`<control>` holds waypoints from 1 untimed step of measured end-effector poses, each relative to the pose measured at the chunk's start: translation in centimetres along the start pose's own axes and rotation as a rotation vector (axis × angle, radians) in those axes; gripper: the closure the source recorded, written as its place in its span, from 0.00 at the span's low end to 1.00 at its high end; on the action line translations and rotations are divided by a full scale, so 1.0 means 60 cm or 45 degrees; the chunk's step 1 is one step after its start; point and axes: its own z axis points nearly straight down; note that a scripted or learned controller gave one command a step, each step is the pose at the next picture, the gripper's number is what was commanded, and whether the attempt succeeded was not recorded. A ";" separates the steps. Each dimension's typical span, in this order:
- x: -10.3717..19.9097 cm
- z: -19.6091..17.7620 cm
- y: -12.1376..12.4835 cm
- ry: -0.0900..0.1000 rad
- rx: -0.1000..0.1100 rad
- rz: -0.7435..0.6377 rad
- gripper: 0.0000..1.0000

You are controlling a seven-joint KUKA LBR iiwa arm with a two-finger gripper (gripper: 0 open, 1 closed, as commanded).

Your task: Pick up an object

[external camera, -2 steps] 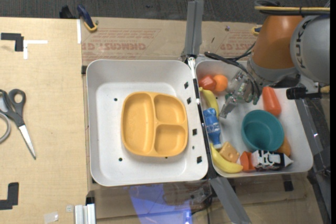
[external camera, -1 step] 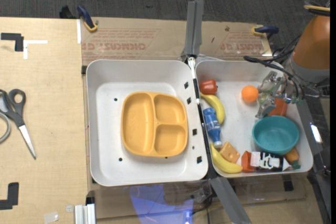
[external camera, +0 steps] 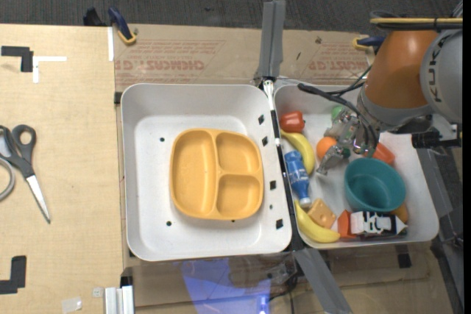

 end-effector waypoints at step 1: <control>-0.059 0.001 0.071 -0.003 0.001 0.300 0.00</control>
